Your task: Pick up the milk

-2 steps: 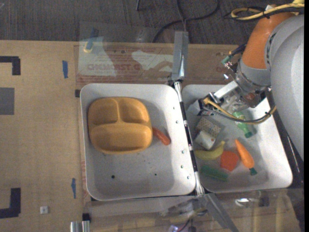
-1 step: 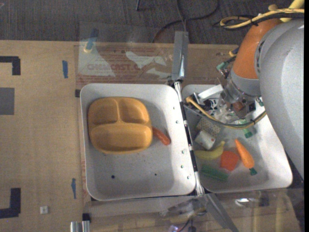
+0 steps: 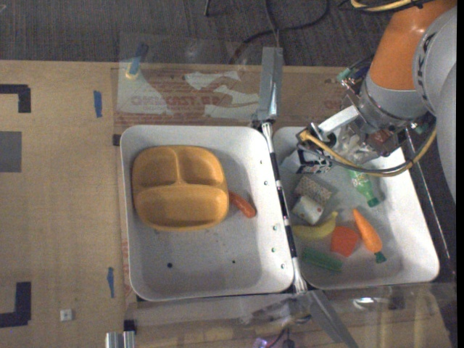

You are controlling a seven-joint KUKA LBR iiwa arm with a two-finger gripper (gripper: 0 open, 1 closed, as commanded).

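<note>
The milk (image 3: 310, 199) is lying in the right bin (image 3: 424, 256), near that bin's left wall and toward its middle: a small carton, tipped on its side, showing a speckled grey-brown panel at its upper end and a plain white end at its lower one. It is resting just above a yellow banana (image 3: 317, 230), which is curving beneath it and appears to be touching its white end. The gripper (image 3: 317, 158) is hanging over the upper left part of the same bin, just above the carton, dark and tangled with yellow cable; whether it is gripping anything or standing loose cannot be told from here, since its tip is blurring into the clutter beneath. Sharing the bin are a green bottle (image 3: 365, 187) lying at a slant, an orange carrot (image 3: 368, 233), a red-orange block (image 3: 345, 241) and a green stick-shaped piece (image 3: 321, 259) near the front wall. The left bin (image 3: 210, 267) is holding a yellow-orange divided plate (image 3: 178, 185) turned face down, with a second small carrot (image 3: 243, 205) touching its right edge. Both bins are sitting side by side on a tan cardboard-covered bench (image 3: 58, 216) marked with black corner shapes and bits of blue tape (image 3: 97, 104). Beyond the bench, dark grey carpet (image 3: 109, 9) is running along the top of the view, with black cables (image 3: 293, 6) trailing across it.
</note>
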